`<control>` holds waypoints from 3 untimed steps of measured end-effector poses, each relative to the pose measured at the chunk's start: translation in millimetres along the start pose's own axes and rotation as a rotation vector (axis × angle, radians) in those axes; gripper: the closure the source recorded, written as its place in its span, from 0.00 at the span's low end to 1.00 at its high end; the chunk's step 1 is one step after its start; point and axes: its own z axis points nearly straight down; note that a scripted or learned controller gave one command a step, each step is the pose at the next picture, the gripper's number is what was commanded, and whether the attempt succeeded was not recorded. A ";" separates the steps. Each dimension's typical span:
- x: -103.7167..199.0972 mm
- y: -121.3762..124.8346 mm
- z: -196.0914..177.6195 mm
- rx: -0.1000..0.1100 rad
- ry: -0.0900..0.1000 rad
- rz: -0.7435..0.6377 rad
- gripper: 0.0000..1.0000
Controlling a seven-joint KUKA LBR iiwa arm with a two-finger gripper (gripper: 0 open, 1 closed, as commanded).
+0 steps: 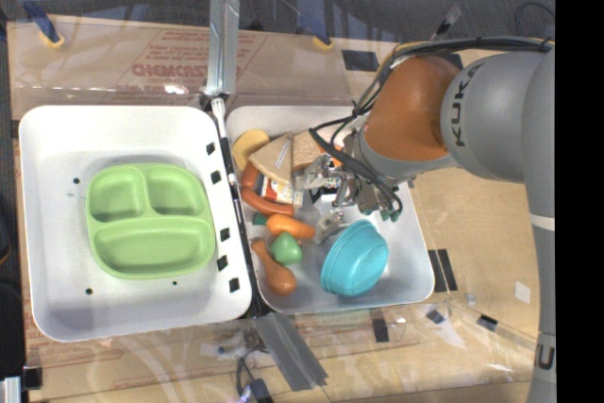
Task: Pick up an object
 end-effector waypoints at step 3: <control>-56.8 22.9 2.4 0.001 0.003 0.626 0.00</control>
